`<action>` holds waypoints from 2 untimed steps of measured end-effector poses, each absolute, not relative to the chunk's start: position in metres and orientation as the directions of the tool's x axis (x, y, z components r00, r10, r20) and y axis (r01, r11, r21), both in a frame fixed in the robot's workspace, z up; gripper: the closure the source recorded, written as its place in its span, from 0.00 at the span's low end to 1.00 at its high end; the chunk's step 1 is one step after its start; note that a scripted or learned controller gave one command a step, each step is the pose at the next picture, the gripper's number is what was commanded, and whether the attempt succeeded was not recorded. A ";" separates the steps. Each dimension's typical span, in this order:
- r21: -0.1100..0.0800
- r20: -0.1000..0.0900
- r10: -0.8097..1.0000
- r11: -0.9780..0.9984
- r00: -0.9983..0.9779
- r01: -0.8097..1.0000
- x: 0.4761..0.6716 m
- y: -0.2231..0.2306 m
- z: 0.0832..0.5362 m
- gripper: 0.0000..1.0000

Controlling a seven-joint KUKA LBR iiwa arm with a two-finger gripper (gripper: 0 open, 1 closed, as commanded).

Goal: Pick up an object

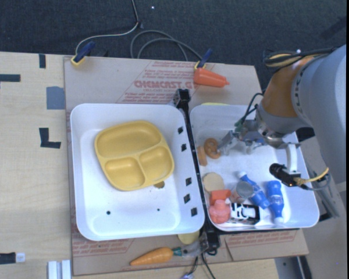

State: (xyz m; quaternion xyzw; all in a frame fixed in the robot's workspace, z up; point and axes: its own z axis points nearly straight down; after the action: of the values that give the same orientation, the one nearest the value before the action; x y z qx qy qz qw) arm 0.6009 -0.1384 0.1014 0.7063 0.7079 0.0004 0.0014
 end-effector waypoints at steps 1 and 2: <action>0.010 -0.005 1.000 0.000 0.000 1.000 0.544 -0.140 0.087 0.00; 0.012 -0.005 1.000 0.000 0.000 1.000 0.498 -0.146 0.087 0.00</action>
State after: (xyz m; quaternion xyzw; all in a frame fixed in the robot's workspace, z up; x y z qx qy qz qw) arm 0.4982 -0.1463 0.0874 0.7072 0.7070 0.0024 0.0060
